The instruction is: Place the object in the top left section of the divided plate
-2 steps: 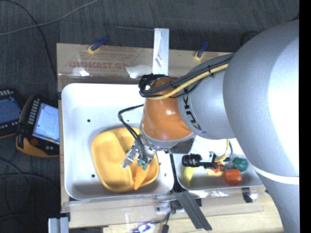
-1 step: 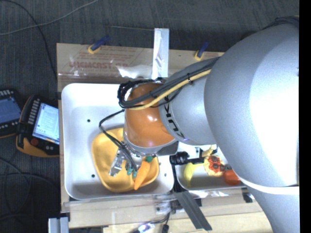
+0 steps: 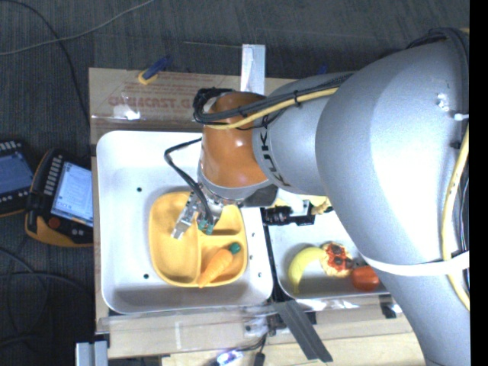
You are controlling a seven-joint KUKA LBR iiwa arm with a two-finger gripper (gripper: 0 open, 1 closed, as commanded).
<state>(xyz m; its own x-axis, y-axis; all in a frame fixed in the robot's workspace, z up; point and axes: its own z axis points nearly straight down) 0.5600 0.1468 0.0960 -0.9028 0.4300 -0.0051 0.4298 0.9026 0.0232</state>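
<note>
The hand [image 3: 192, 221] hovers over the yellow divided plate [image 3: 169, 261], fingers seemingly narrow and holding nothing; a carrot [image 3: 216, 263] lies in its lower right section.

Counts on and around the bench

Two white bins: the left bin [image 3: 122, 204] holds one yellow divided plate [image 3: 171, 258], and on that plate lies one toy carrot [image 3: 216, 262]. The right bin [image 3: 280, 280] holds one banana [image 3: 301, 264], one red tomato-like piece [image 3: 365, 278], and one small red-and-yellow item [image 3: 334, 256] too blurred to name. One grey arm [image 3: 366, 151] with one gripper [image 3: 192, 221]. One handheld control pendant [image 3: 65, 198] lies on the floor.
</note>
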